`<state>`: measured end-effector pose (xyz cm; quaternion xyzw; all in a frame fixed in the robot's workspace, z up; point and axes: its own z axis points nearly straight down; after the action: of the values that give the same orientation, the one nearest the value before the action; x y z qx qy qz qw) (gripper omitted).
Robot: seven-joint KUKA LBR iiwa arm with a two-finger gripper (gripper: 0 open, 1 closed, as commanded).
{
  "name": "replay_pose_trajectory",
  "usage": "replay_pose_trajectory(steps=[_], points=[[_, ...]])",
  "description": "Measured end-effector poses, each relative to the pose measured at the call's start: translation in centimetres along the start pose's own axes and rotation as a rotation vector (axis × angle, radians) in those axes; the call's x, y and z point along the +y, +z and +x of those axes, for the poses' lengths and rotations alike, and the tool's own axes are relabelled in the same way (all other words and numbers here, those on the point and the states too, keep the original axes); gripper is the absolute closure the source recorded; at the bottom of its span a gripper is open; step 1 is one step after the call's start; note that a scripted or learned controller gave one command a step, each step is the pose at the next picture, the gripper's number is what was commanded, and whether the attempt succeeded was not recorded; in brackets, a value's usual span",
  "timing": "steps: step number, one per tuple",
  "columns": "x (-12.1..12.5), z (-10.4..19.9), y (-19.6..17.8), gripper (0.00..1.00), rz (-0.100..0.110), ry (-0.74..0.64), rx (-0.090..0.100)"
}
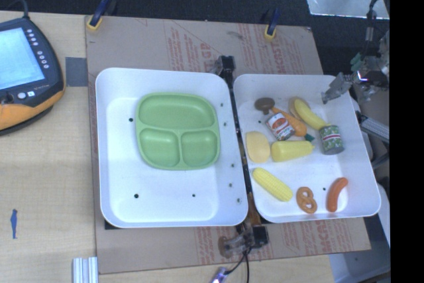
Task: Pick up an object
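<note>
White plastic right bin holds all toy foods, including the yellow plastic corn cob; nothing is lifted. The tool sits at the bin's upper-right rim, its opening state indeterminate. Judged: pickup not started.

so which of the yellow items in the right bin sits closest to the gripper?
The banana, at the bin's back near the gripper. The corn cob lies toward the front, and the two yellow blocks sit mid-bin, farther left.
</note>
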<state>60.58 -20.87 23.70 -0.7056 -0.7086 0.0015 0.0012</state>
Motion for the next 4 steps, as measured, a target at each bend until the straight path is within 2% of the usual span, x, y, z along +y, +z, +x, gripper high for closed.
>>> replay_pose_trajectory(steps=[1, 2, 3, 4], points=[[3.7, 0.1, 11.6, 0.0, 0.004, -0.003, 0.001], [2.1, 1.1, 14.5, 0.0, 0.001, 0.0, 0.0], [5.1, -0.2, 14.5, 0.0, -0.001, -0.001, 0.001], [5.2, -0.2, 13.4, 1.0, 0.0, -0.005, 0.001]])
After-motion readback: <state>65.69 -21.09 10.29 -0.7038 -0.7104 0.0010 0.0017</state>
